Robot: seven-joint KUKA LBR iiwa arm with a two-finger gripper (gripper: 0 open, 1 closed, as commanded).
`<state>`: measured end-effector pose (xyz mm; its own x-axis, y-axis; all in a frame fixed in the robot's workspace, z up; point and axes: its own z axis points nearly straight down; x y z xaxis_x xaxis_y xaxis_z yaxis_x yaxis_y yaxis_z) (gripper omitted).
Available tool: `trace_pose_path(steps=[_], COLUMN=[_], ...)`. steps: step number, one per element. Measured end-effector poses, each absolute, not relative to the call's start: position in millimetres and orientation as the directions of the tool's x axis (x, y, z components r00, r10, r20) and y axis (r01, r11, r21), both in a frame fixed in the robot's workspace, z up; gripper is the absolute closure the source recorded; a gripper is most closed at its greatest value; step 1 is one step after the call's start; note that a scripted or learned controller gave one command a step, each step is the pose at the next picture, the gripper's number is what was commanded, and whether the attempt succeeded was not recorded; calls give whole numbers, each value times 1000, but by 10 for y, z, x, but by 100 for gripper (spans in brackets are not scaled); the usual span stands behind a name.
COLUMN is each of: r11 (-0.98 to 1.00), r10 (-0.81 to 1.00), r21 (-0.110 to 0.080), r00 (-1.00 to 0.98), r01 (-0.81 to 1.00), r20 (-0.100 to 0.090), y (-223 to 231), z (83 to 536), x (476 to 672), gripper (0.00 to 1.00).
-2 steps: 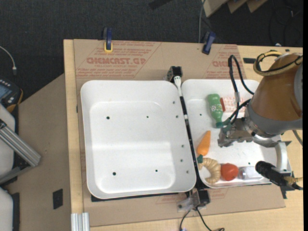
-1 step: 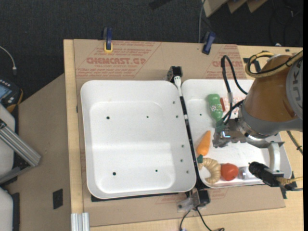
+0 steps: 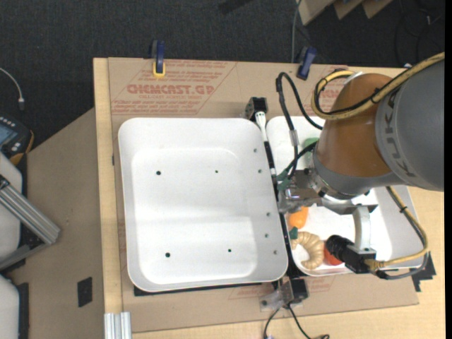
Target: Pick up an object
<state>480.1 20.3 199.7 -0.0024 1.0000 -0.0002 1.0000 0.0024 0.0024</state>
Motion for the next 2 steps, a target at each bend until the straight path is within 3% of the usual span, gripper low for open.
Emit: trace_pose_path(steps=[1,2], r11=[2,-6], r10=[1000,1000], r21=[21,-7], r00=[-2,6], r01=[1000,1000], r20=[-1,0], y=[80,-699], z=[5336,4464], x=[5493,5052], gripper=[100,100])
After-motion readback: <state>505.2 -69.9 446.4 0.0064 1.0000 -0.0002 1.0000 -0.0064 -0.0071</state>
